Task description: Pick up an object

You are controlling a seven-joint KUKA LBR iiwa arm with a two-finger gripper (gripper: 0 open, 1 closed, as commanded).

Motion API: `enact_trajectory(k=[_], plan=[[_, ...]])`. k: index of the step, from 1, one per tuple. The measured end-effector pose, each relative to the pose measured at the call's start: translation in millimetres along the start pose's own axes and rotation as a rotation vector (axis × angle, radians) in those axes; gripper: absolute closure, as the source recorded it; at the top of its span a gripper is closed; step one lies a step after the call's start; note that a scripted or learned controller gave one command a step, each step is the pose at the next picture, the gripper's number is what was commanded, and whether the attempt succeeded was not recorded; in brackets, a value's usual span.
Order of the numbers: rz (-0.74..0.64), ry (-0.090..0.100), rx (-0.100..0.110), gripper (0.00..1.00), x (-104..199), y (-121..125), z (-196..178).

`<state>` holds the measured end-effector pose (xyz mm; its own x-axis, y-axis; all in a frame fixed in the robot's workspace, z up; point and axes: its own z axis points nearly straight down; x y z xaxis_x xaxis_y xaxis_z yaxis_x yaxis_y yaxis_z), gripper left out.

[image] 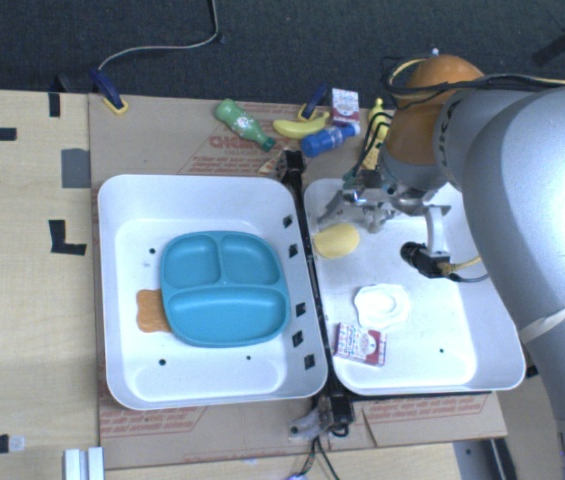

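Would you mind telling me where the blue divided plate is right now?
In the camera view, the blue divided plate lies in the middle of the left bin, with an orange item tucked at its left edge.

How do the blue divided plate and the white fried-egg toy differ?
The blue divided plate lies in the left bin; the fried-egg toy lies in the right bin. The plate is far larger and fills much of its bin; the egg is small. The plate is blue with three compartments; the egg is a white, roughly round blob. The plate partly covers an orange piece; the egg lies apart from its neighbours. Both lie flat.
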<state>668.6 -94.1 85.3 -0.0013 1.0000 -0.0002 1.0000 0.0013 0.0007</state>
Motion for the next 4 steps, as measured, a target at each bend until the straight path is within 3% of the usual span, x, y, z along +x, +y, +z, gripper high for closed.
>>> enact_trajectory(k=[3,4], plan=[[0.000,-0.002,-0.003,0.00,-1.8,-31.0,-0.9],[0.000,0.000,0.001,0.00,-1.7,-0.3,-20.9]])
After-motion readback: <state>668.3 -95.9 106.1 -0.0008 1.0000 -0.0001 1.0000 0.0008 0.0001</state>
